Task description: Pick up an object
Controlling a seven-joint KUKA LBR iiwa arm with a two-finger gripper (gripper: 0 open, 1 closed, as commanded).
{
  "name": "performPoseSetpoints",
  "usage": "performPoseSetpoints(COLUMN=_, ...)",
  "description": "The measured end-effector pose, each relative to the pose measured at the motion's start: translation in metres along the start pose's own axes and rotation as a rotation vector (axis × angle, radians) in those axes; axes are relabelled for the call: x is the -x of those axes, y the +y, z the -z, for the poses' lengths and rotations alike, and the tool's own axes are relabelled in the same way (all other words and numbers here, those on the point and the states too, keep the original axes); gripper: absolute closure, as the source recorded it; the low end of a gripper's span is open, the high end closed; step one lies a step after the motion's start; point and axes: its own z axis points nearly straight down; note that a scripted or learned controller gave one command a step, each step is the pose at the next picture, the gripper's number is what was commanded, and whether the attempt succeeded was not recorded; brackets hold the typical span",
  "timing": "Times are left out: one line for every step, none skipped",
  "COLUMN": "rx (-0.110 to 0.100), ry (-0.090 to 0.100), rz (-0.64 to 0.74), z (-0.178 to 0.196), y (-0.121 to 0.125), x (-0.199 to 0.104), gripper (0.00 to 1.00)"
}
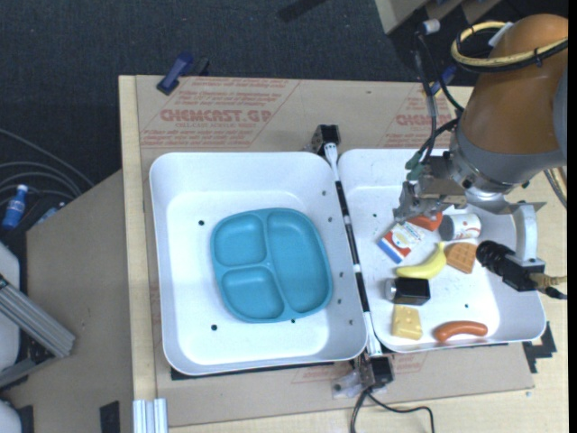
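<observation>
My gripper (416,213) hangs low over the back of the right bin (379,174), just above a small red, white and blue carton (402,239). Around it lie a yellow banana (424,265), a white cup with an orange lid (451,223), a waffle-like cracker (461,257), a black block (411,289), a yellow cheese wedge (407,322) and a red sausage (461,331). The arm's grey and orange body hides the space between the fingers.
The left bin (180,197) holds a blue divided plate (270,263). A black clamp (325,137) sits where the bins meet at the back. A blue clip (174,74) lies on the board at the upper left. Cables run along the left floor.
</observation>
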Motion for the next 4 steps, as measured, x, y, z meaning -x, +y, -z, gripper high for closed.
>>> performPoseSetpoints(rx=0.003, ry=-0.002, rz=0.000, z=-0.013, y=0.052, x=0.065, gripper=1.00)
performPoseSetpoints(rx=0.004, ry=-0.001, rz=0.002, z=-0.022, y=0.111, x=0.042, gripper=1.00)
performPoseSetpoints(rx=0.000, ry=0.001, rz=0.002, z=-0.026, y=0.080, x=-0.035, gripper=1.00)
performPoseSetpoints(rx=0.000, ry=0.000, rz=0.000, z=0.001, y=0.026, x=-0.014, gripper=1.00)
